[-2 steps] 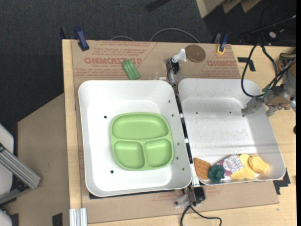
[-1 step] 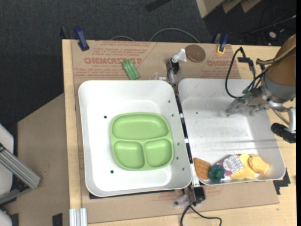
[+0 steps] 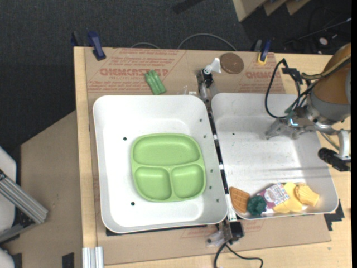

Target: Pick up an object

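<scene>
Several small toy foods lie bunched along the near edge of the right bin: an orange waffle piece, a dark green broccoli, a pink and white packet and yellow pieces. My gripper hangs low over the bare far half of this bin, well behind the pile and apart from it. Nothing shows in it. The arm with its orange band comes in from the right edge.
A green three-compartment plate lies in the left bin. Behind the bins on the bench sit a green clip and a brown disc. A black cable loops from the arm over the right bin.
</scene>
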`<action>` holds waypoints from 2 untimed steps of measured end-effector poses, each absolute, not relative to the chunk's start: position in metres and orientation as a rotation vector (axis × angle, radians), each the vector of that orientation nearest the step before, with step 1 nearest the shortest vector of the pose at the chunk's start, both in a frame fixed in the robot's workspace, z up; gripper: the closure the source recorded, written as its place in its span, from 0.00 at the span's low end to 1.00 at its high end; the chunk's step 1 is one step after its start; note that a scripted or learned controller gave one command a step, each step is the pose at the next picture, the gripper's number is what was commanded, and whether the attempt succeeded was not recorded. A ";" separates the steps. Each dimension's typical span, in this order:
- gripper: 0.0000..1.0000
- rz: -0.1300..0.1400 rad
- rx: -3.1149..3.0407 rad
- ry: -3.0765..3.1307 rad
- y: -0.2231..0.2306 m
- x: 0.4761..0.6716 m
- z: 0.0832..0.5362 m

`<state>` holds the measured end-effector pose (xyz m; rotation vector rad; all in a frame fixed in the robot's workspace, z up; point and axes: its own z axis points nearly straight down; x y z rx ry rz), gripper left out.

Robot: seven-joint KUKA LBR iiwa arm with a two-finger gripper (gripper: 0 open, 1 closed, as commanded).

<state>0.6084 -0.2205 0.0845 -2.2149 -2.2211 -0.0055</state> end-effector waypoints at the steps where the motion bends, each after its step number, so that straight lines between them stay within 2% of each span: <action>1: 0.00 -0.002 -2.217 -2.220 -0.222 0.581 0.091; 2: 0.00 0.004 -2.201 -2.209 -0.218 0.668 0.084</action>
